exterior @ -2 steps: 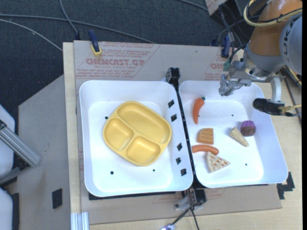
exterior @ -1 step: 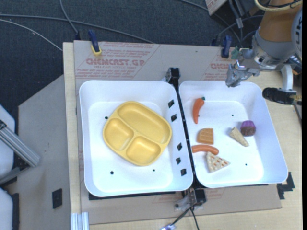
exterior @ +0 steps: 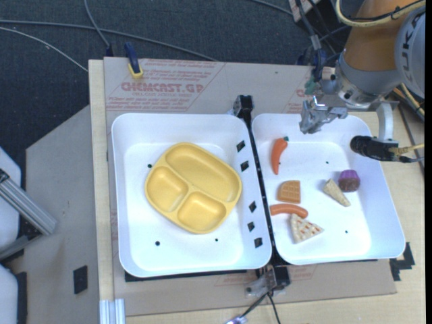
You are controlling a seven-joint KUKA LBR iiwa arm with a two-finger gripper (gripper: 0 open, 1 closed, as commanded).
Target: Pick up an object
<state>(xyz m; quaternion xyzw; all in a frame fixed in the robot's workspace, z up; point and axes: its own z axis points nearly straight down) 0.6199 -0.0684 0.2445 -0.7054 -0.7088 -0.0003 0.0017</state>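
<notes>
- Your gripper's [exterior: 316, 121] finger state can't be made out from here; it hangs over the right bin's [exterior: 385, 208] far edge.
- Carrot [exterior: 278, 155] lies just near-left of it; sausage [exterior: 289, 210], waffle [exterior: 290, 192], cheese wedge [exterior: 335, 192] nearer you.
- Yellow tray [exterior: 192, 187] sits in the left bin [exterior: 128, 201].

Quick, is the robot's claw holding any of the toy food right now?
Gripper: nothing is between its fingers. It hangs over the back edge of the right bin, and I cannot tell if it is open or shut.
</notes>
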